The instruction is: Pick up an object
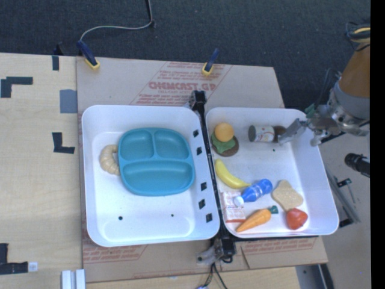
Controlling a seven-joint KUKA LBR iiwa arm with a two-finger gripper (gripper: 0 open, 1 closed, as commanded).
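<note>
My gripper (304, 134) hangs over the upper right corner of the right bin (313, 167), its two grey fingers spread open with nothing between them. Just left of it lies a small brown and white bottle (262, 133) on its side. Further left sits an orange ball (224, 131) on a brown and green piece. Lower in the bin lie a banana (228, 174), a blue bottle (257, 190), a bread slice (286, 195), a red tomato (296, 219), a carrot (255, 219) and a white and red packet (231, 202).
The left bin (144, 224) holds a blue divided plate (156, 161) and a beige piece (109, 159) tucked against the plate's left edge. A black divider (204, 161) runs between the bins. Yellow clamps (89, 56) pin the cardboard at the back.
</note>
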